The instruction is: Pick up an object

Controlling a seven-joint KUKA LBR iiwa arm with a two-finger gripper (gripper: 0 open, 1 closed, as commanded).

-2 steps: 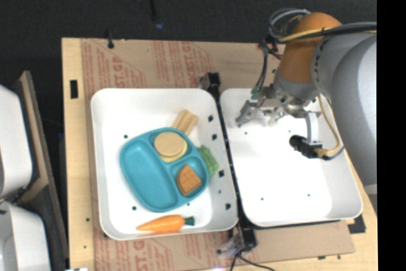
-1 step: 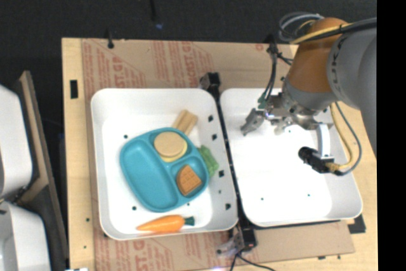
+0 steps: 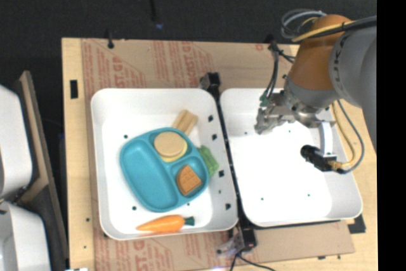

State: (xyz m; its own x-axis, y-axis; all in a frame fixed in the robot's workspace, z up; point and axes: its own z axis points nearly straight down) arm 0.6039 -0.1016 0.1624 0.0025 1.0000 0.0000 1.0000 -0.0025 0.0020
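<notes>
In the camera view the left bin (image 3: pixel 104 136) holds a blue divided tray (image 3: pixel 149 178). A round tan biscuit (image 3: pixel 171 145) and a brown toast slice (image 3: pixel 189 179) lie in the tray's compartments. A pale wooden block (image 3: pixel 186 120) leans at the tray's top edge, and a green leafy piece (image 3: pixel 209 160) sticks out at its right. An orange carrot (image 3: pixel 166 223) lies along the bin's front wall. My gripper (image 3: pixel 269 118) hangs over the upper left part of the right bin (image 3: pixel 298 200), apart from all of these objects.
The grey arm with its orange band (image 3: pixel 317 66) reaches in from the upper right, with cables looping beside it. A black fitting (image 3: pixel 316 157) sticks out below the wrist. A black clip (image 3: pixel 209 81) sits between the bins at the back.
</notes>
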